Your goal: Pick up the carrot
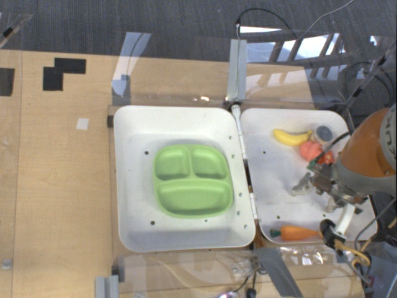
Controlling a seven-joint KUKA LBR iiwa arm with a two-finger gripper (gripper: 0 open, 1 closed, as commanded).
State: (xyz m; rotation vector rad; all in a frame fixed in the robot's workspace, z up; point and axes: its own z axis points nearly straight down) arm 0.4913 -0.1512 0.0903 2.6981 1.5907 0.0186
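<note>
Camera view: carrot (296,233) lying flat at near edge of right bin (273,185), green tip pointing toward left bin (133,185). Pincer (305,184) hanging over right bin's middle, well apart from carrot, can't tell if clenched or released. Banana (290,137) and red fruit (311,151) at right bin's far side. Green tray (192,180) in left bin.
</note>
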